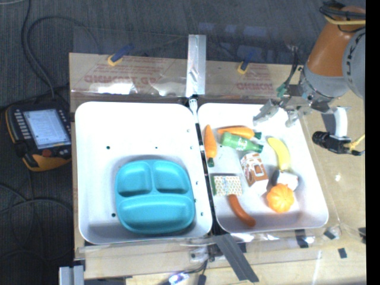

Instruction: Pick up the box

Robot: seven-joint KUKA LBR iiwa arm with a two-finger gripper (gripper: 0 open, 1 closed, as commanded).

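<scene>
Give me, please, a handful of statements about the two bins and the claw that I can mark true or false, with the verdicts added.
1. The blue divided plate lies in the left bin. True.
2. The box lies in the left bin. False: it lies in the right bin, near the middle, among the toy food.
3. The claw holds the box. False: it hangs over the right bin's far edge, apart from the box, with nothing between its fingers.
4. A banana lies to the right of the box. True.
5. The small pumpkin sits in the far left corner of the right bin. False: it sits toward the near right part of that bin.
</scene>
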